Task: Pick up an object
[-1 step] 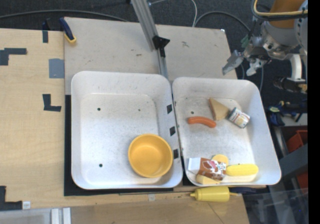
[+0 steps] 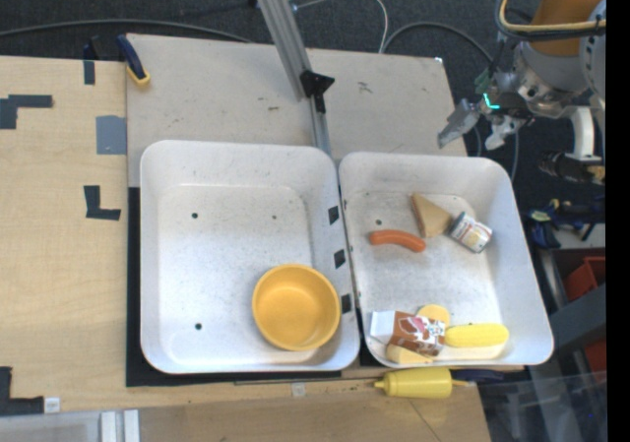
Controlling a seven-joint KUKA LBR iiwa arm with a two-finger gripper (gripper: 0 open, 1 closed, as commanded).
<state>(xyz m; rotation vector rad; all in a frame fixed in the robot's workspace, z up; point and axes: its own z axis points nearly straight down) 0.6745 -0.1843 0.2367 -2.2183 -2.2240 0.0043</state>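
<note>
My gripper (image 2: 476,127) hangs above the far right corner of the right bin (image 2: 512,263), outside its rim, open with nothing between its fingers. In that bin lie an orange sausage (image 2: 397,240), a tan cheese wedge (image 2: 430,214) and a small tin can (image 2: 471,231) on its side, touching the wedge. Against the bin's front wall sit a brown packet (image 2: 414,332), a yellow round piece (image 2: 434,314) and a yellow oblong piece (image 2: 477,336). The left bin (image 2: 197,233) holds a yellow bowl (image 2: 295,306) at its front right.
A yellow mustard bottle (image 2: 418,383) lies on the bench just in front of the right bin. A slanted metal pole (image 2: 281,17) comes down to the gap between the bins. A yellow-tipped clamp (image 2: 133,60) sits at the back left. Cables run behind.
</note>
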